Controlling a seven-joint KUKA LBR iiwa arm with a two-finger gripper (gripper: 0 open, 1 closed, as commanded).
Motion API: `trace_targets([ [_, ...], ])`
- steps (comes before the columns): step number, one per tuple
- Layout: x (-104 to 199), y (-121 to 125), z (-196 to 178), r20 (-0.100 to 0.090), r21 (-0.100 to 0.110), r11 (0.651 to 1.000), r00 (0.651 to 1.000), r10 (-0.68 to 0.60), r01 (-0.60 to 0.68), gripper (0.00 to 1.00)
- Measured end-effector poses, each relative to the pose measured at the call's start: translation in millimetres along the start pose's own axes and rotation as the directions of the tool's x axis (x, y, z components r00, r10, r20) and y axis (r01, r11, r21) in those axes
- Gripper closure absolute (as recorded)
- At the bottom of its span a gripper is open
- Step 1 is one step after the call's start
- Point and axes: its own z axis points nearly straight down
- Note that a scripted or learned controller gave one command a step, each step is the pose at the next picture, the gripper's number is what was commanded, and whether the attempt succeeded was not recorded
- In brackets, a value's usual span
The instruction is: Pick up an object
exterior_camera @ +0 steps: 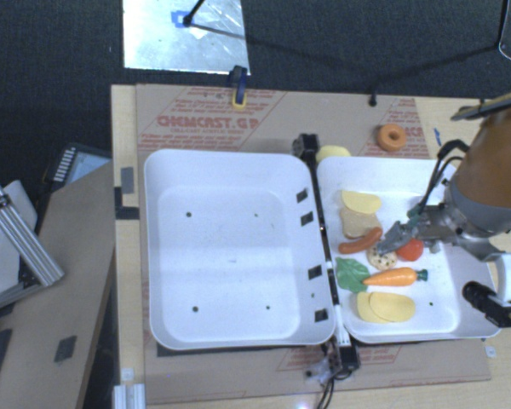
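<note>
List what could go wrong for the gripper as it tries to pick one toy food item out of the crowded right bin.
1. The gripper is low among tightly packed items: the cookie, the tomato and the sausage nearly touch, so it may catch two or push one aside.
2. The carrot lies just below; a sideways nudge could roll it onto the yellow slices.
3. The fingers look slim, so a round piece may slip out.

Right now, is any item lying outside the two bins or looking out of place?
Yes. A toy doughnut lies on the cardboard behind the right bin, apart from the other toy food. A yellow item sits just outside that bin's back left corner, by the divider. Inside the bin nothing looks spilled or damaged.
</note>
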Motion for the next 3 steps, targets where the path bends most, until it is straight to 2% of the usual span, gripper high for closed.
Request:
trace_targets([
  [1, 20, -4, 104, -0.002, 0.007, 1.000, 1.000, -0.001, 0.001, 0.00],
  [2, 15, 42, 120, 0.001, -0.007, 1.000, 1.000, -0.002, 0.002, 0.00],
  [3, 17, 110, 120, 0.002, -0.009, 1.000, 1.000, -0.004, 0.004, 0.00],
])
